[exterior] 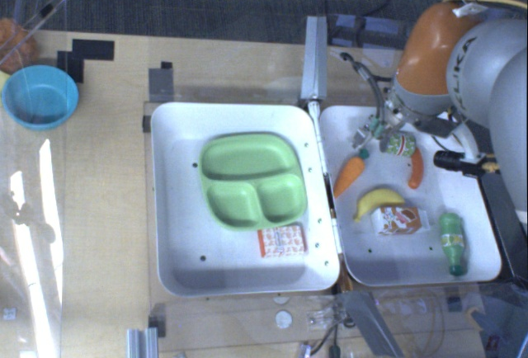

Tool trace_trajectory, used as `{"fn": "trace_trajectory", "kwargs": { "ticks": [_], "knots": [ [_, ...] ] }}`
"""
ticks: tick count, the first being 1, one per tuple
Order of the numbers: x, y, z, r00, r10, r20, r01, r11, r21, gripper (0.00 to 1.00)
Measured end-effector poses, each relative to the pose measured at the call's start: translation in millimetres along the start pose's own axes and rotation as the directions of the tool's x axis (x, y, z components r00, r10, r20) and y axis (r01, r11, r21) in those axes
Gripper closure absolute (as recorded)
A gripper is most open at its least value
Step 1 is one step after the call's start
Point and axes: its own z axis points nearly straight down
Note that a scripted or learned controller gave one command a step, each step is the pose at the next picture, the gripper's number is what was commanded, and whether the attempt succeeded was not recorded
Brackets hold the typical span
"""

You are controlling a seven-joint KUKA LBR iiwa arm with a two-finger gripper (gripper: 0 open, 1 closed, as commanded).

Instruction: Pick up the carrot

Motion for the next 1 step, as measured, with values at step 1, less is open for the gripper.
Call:
{"fn": "trace_trajectory", "kwargs": {
  "ticks": [1],
  "knots": [
    [1.0, -1.4, 1.3, 1.0, 0.0, -0.005, 0.0, 1.0, 0.006, 0.0]
  ]
}}
